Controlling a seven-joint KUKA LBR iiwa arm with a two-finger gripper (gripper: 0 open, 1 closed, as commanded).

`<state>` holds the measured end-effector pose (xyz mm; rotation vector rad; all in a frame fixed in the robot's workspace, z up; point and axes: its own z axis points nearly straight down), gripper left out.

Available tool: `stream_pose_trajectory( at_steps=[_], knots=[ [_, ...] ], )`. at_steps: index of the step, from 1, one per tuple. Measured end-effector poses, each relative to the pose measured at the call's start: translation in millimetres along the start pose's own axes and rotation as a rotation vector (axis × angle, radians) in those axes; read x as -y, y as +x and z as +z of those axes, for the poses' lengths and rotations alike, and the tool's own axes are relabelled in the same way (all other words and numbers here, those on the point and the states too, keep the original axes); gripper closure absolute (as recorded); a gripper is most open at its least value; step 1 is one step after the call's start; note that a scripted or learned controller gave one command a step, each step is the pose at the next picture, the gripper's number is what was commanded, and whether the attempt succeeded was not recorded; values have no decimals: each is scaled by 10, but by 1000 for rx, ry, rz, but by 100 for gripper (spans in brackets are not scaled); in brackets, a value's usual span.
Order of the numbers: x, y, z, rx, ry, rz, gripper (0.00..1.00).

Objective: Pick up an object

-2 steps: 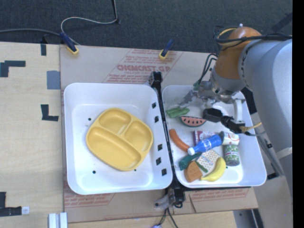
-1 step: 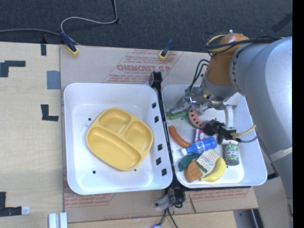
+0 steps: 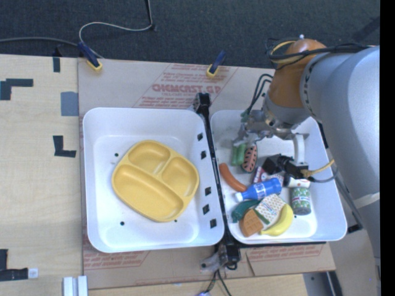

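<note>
While the gripper (image 3: 249, 135) hovers over the right white bin (image 3: 330, 224), whether it grips anything cannot be told. Just below lies a small green-and-brown toy food piece (image 3: 244, 155), probably light, rigid, slippery plastic; best pinched across its narrow middle.

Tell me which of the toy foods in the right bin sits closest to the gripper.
The watermelon slice, red with dark seeds, lying just below the gripper beside a green item. The hot dog, banana and blue bottle lie farther toward the bin's near edge.
</note>
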<state>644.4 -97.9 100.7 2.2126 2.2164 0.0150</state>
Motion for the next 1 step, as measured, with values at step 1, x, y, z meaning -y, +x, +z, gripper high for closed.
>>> stream_pose_trajectory(
  at_steps=[1],
  knots=[
    [27, 525, -1259, 0, 12, -1, 100]
  ],
)
